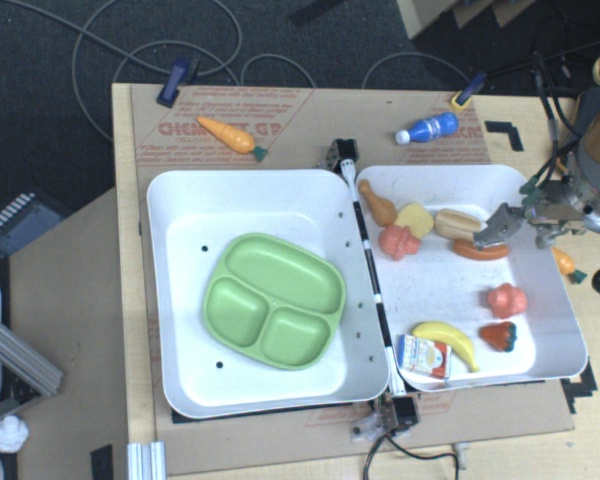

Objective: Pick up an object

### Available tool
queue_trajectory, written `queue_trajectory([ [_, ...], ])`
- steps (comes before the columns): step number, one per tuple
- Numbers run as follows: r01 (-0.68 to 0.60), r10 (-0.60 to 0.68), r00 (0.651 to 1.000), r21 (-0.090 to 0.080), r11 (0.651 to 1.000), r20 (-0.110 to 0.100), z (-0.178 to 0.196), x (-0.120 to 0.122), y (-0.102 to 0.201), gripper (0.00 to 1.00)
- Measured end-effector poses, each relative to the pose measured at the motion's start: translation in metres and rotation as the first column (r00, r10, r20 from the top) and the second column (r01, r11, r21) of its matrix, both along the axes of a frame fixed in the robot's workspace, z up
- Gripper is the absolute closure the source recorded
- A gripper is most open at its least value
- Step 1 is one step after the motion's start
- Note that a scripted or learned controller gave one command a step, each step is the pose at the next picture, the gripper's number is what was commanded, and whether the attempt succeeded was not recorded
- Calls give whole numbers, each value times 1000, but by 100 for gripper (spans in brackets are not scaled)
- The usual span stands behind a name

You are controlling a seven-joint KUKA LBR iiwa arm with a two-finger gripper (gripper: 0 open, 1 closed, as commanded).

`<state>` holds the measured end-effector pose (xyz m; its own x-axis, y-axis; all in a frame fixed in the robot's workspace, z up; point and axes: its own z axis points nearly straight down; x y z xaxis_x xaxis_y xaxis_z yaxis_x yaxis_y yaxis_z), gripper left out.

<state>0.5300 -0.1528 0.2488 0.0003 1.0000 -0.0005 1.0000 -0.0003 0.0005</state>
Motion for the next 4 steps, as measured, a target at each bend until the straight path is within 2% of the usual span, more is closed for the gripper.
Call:
queue_trajectory([
  [1, 1, -1, 1000, 1, 1000, -3, -140, -20, -63, 0],
  [2, 1, -1, 1000, 1, 1000, -2, -165, -34, -58, 0],
  [3, 1, -1, 1000, -2, 1000, 3, -153, -32, -59, 100],
  [4, -2, 2, 1000, 0, 1000, 7, -162, 23, 29, 100],
])
